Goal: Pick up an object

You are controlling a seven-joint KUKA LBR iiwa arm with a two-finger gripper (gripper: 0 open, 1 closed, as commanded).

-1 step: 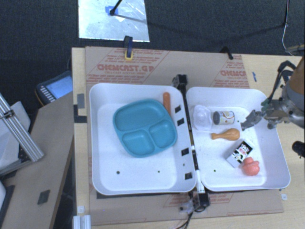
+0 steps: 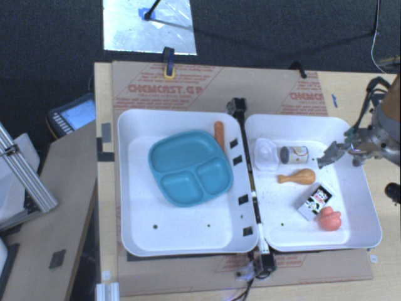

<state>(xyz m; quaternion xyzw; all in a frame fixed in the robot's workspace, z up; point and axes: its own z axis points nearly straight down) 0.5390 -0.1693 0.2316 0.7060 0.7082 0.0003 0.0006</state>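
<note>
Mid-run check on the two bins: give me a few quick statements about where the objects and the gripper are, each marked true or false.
1. The blue divided plate lies in the left bin. True.
2. The gripper is over the left bin. False: it is over the right bin, near its right side.
3. The pink toy lies just beside the small black-and-white box. True.
4. The orange sausage-shaped piece is in the right bin. False: it is in the left bin, by the plate's upper right edge.
5. The tan drumstick-shaped toy is between the gripper's fingers. False: it lies on the bin floor, apart from the gripper.
</note>
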